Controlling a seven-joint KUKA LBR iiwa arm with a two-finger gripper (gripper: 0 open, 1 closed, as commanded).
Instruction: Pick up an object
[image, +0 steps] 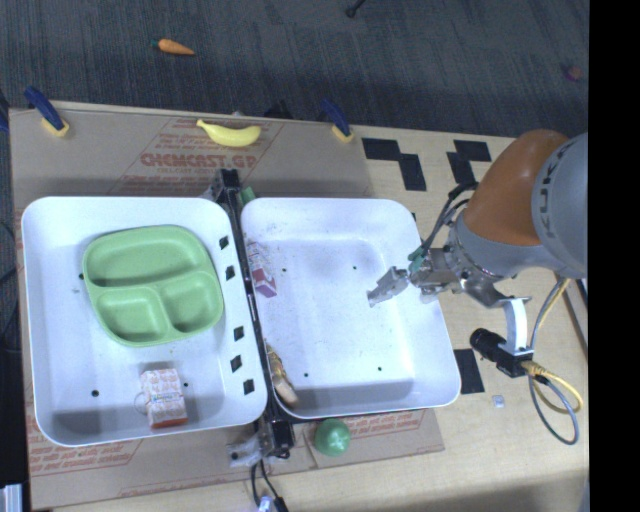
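The arm reaches in from 3 o'clock, its pincer (390, 286) over the right bin's (330, 392) 3 o'clock side, grasping nothing; whether it is clenched I cannot tell. A small carton (261, 271) lies at that bin's 9 o'clock wall. The left bin (50, 330) holds a green tray (152, 283) and a packet (163, 394). A banana (229, 132) and green ball (333, 437) rest on the tabletop (480, 470).

Even overhead light, soft shadows, slightly blurry, perhaps low-resolution
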